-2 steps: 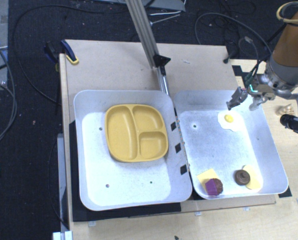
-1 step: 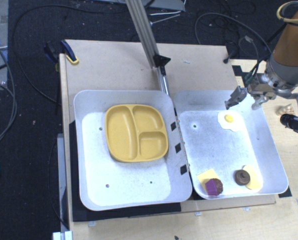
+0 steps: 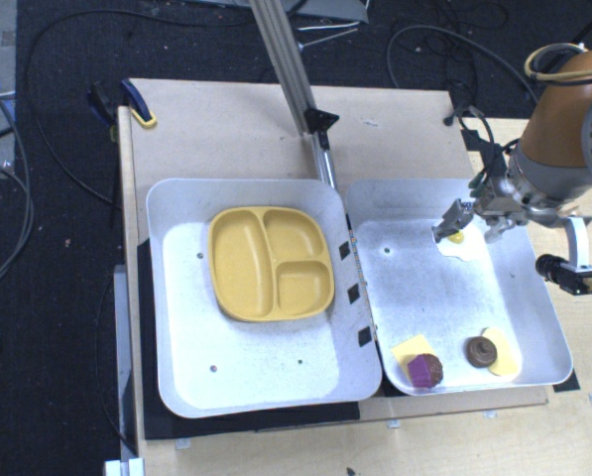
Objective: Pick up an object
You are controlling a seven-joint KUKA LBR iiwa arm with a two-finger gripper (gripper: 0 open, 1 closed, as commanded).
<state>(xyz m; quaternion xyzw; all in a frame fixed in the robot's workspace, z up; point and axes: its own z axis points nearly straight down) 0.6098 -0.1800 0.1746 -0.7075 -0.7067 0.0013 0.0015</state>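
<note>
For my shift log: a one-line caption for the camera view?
Gripper low over a yellow piece in the right bin; yellow tray in the left bin.

Your arm (image 3: 563, 117) comes in from the right edge, orange band up top, grey wrist below it angled down and to the left. Gripper (image 3: 461, 228) sits low at the end of the wrist, pointing left and down. Fingers are small and dark at this angle, so you can't read their spacing. A black fitting sticks out under the wrist on the right.
</note>
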